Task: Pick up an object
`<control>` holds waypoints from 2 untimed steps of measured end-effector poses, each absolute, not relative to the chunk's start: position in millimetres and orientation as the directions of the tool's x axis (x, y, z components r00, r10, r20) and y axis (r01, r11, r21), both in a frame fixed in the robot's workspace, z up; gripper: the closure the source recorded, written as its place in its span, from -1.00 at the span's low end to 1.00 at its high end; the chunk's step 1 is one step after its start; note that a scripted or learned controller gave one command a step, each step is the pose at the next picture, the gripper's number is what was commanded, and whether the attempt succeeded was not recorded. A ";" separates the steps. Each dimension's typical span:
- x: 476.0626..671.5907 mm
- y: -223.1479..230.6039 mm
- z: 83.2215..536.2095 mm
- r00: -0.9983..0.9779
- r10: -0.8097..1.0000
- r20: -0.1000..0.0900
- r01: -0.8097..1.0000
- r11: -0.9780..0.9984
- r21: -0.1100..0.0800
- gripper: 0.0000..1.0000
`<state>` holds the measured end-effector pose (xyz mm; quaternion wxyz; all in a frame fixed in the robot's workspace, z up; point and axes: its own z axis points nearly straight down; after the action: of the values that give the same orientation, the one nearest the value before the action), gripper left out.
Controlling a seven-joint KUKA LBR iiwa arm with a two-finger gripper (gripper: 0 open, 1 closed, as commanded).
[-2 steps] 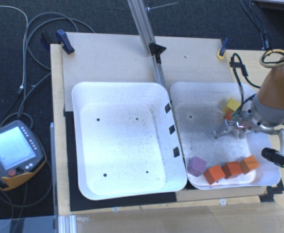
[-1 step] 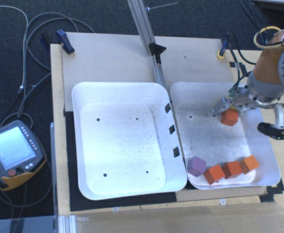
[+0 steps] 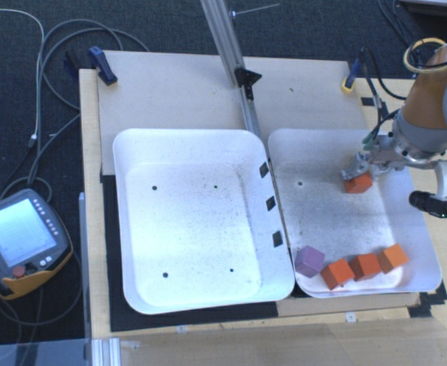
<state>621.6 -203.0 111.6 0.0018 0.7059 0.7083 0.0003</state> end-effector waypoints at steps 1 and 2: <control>654.8 -130.7 194.0 -0.009 1.000 0.001 1.000 0.009 0.011 1.00; 598.8 -55.9 212.2 -0.008 1.000 0.005 1.000 0.008 -0.003 1.00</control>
<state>598.8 -55.9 212.2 -0.0028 0.7044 0.7098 0.0005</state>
